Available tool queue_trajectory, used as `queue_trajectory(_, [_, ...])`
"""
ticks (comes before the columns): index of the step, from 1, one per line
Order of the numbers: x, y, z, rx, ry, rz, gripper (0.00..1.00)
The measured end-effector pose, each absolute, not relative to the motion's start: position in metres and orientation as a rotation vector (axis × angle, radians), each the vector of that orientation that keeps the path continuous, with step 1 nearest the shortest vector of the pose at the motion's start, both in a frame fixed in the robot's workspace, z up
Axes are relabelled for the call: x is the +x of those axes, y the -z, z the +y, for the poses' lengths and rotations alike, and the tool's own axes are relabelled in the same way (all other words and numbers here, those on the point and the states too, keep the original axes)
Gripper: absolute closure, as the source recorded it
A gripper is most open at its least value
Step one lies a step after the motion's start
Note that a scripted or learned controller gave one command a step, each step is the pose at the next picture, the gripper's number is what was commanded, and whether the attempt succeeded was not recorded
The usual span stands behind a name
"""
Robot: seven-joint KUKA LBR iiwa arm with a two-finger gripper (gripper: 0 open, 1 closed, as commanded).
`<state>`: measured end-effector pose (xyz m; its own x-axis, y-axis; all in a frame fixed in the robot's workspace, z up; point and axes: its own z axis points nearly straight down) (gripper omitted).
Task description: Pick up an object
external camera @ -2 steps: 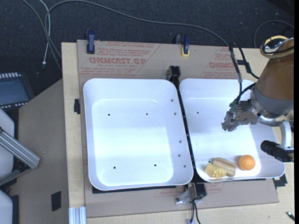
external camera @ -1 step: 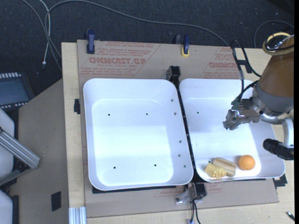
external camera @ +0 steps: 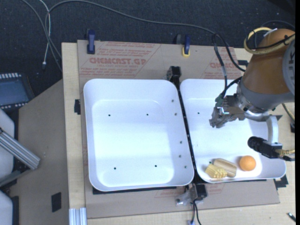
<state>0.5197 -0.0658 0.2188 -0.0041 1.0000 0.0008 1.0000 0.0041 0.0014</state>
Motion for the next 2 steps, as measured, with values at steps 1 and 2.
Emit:
queue_trajectory(1, [0.520,-0.222,-0.003,2.216,-0.002,2.228,1.00])
queue_trajectory(2, [0.517,-0.215,0.050,2.218,-0.001,2.227,1.00])
